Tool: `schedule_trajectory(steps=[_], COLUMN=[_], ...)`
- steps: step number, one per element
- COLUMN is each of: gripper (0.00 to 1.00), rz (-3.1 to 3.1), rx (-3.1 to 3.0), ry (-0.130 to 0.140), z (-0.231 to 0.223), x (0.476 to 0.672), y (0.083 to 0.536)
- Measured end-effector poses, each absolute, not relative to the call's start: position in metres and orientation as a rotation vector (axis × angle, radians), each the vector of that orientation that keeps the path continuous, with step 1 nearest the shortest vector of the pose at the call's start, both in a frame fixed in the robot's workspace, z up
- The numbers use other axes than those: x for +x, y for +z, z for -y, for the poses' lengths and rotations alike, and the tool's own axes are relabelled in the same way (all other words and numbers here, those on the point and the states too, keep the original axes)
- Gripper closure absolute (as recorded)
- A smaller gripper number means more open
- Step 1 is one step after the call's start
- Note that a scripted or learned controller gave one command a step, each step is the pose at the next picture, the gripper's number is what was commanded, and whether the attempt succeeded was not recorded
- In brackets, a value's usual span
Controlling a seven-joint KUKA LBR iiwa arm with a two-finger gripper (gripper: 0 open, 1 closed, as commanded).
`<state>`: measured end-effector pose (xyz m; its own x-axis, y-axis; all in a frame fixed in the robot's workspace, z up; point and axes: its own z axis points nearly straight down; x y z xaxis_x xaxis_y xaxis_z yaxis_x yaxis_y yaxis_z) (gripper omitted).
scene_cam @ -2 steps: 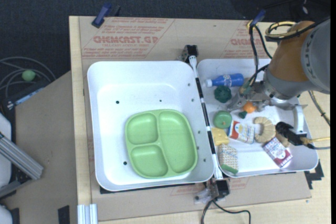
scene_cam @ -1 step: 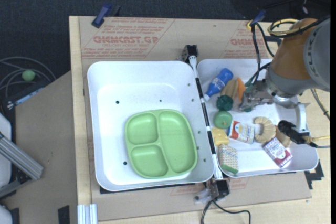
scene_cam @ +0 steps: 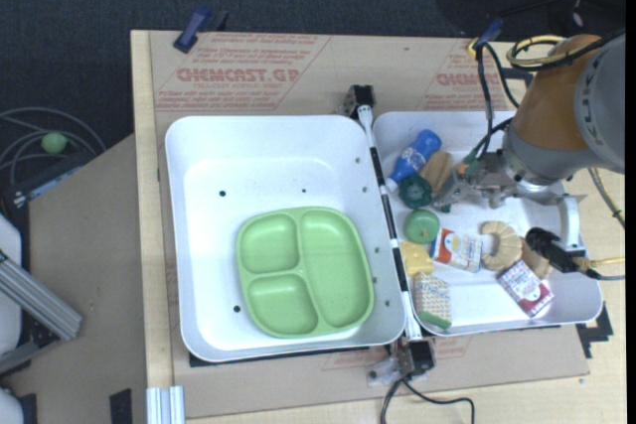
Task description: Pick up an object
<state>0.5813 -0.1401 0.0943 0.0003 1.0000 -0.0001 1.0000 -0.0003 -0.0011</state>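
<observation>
In the crowded right bin [scene_cam: 586,308], the hand [scene_cam: 467,186], its opening impossible to tell, could nudge the tightly packed blue bottle [scene_cam: 415,154] aside and miss.

Two white bins [scene_cam: 199,213], one green three-compartment plate [scene_cam: 301,270], one blue bottle [scene_cam: 415,154], two black clips [scene_cam: 360,98], about seven small packaged items [scene_cam: 457,249].

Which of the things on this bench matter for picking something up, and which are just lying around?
For the job:
- tool, low over the right bin
- blue bottle
- green round piece
- red and white carton
- red packet

Lying about:
- green divided tray in the left bin
- blue clamp
</observation>
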Motion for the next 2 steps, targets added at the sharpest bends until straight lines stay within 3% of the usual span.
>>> schedule_trajectory(steps=[1,2], gripper=[0.00,0.00], rz=[2.223,2.219], rx=[-2.220,-2.223], ry=[-0.001,0.003], z=[0.090,0.143], x=[0.606,0.537], y=[0.084,0.084])
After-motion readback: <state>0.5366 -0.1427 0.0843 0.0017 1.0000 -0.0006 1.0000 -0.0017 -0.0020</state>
